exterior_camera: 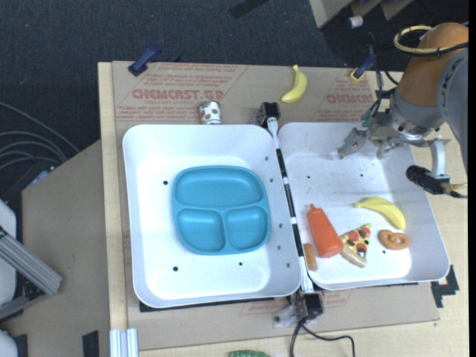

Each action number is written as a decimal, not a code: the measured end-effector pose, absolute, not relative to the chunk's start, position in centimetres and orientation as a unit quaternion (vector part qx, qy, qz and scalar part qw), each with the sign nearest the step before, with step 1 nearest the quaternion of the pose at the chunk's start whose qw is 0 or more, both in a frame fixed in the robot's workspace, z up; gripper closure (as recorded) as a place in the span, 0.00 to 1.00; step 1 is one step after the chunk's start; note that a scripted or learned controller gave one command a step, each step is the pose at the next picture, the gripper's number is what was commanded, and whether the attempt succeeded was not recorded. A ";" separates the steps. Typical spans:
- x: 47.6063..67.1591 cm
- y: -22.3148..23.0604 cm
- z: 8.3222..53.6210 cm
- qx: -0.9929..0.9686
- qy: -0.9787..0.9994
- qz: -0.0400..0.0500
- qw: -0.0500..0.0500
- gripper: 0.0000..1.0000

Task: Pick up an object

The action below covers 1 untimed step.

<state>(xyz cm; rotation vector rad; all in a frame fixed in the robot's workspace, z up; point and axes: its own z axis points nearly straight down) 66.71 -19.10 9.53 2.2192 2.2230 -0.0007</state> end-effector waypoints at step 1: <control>66.8 -19.1 10.6 0.706 0.708 0.001 0.002 1.00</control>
